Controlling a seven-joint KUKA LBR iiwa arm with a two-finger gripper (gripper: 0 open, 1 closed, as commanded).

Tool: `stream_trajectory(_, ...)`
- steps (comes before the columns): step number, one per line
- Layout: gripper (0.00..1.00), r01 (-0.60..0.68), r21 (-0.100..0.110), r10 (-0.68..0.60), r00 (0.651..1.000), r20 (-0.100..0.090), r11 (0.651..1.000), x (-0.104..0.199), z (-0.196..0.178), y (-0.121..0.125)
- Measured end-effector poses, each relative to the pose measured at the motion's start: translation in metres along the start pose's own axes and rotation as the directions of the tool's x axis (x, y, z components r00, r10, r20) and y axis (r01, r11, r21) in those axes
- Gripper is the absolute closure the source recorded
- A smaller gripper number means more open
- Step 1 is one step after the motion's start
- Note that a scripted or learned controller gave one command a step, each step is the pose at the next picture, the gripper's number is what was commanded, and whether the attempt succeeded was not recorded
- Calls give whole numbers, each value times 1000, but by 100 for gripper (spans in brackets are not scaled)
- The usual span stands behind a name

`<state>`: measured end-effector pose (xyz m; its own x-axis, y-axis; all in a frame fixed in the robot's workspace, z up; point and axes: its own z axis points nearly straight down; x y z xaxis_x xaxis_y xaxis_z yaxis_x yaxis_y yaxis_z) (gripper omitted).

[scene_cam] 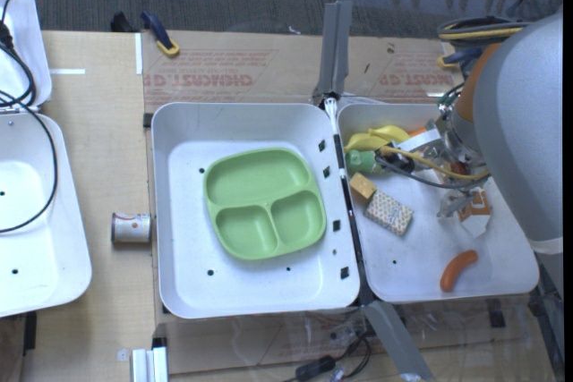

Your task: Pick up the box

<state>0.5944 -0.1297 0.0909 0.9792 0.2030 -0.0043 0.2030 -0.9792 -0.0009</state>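
Camera view, inspected from my remote station, runs largest to smallest as follows. Bench point(98, 103): tan surface carrying two shallow white bins side by side. Arm point(528, 130): its grey bulk enters from the right, covers the right bin's far-right edge, and is cut off by the frame. Left bin point(179, 282): holds a green divided tray point(265, 202) lying flat near the middle, with bare white floor on all sides of it. Right bin point(501, 277): crowded along its upper half, open floor across its lower half. Gripper point(457, 197): sits low over the right bin's clutter beneath the arm; cables and small items overlap it, and I cannot tell whether the jaws are released or clenched. Nothing is visibly between them.

Box point(389, 212): small, patterned, lying flat and tilted in the right bin, near that bin's left wall, with clear floor below and to its right. A tan block point(362, 187) lies just beside its upper-left corner. A yellow banana point(376, 139) and a green item point(360, 161) lie above, near the bin's upper-left corner. An orange sausage-shaped piece point(457, 270) lies alone toward the lower right. On the bench left of the bins lies a small can point(131, 228) on its side.
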Motion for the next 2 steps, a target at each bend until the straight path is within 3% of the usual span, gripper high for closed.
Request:
stream_trajectory(1,100,5,1,-5,1000,4,1000,-1,-8,0)
stream_trajectory(2,0,5,1,-5,1000,5,1000,-1,-8,0)
